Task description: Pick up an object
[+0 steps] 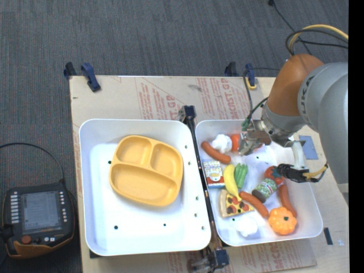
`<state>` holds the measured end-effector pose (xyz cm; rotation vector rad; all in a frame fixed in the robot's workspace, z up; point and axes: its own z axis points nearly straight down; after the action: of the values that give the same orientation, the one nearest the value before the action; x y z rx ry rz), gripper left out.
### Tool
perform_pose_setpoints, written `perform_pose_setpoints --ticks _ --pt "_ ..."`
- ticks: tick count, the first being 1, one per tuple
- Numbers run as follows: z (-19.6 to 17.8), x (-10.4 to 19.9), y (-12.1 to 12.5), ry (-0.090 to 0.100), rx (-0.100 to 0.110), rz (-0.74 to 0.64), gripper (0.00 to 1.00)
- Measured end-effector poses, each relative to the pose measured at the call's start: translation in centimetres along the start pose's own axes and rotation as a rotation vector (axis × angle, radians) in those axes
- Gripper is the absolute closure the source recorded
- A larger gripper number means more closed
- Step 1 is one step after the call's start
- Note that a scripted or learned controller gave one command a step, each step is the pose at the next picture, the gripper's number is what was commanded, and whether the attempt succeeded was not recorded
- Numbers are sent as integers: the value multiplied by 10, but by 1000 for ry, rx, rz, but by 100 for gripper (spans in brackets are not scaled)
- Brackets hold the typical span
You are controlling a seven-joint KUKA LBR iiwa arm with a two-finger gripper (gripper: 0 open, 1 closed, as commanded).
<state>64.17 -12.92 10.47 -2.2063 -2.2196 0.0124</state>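
Pincer (249,144): low in right bin's (310,212) far-left corner; grip state cannot be told
Beside it: white object (220,143), sausage (215,152)
Left bin (96,209): yellow divided plate (147,169)

We look down from one fixed camera set above the bench (136,95), tilted so the far edge with its blue clamps (90,75) sits toward the top of our view and the near edge toward the bottom. We stand far enough back to take in both white bins whole, the left bin (96,220) and the right bin (310,209), plus grey carpet (142,27) beyond and a handheld control pendant (37,215) on the floor at near left. The arm (318,101) enters from our right.
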Motion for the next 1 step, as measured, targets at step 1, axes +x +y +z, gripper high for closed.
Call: perform_pose_setpoints --ticks 1 --pt "0 0 0 0 0 -1 0"
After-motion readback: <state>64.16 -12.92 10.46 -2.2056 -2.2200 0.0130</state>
